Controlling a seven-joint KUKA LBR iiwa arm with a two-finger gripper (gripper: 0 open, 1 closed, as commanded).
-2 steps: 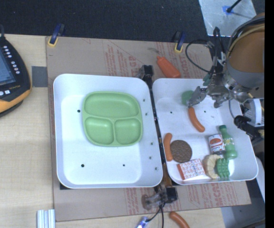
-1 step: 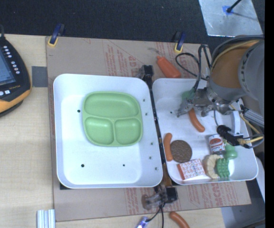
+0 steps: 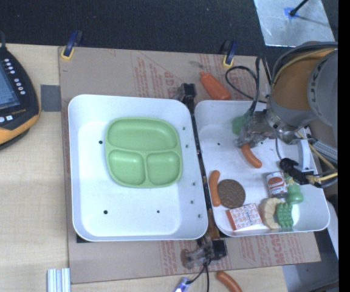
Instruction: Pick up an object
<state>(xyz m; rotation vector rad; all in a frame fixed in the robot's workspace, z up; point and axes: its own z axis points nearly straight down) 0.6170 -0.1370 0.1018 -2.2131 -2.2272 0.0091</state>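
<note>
sausage (image 3: 251,157) lies diagonal under gripper (image 3: 248,140)

An orange sausage (image 3: 251,157) lies slanted in the right bin (image 3: 220,117), just beside the gripper (image 3: 248,137). Another sausage (image 3: 214,188) lies lengthwise at the bin's left wall, touching a brown patty (image 3: 231,193). A red-and-white box (image 3: 243,216) sits near the front.
</note>
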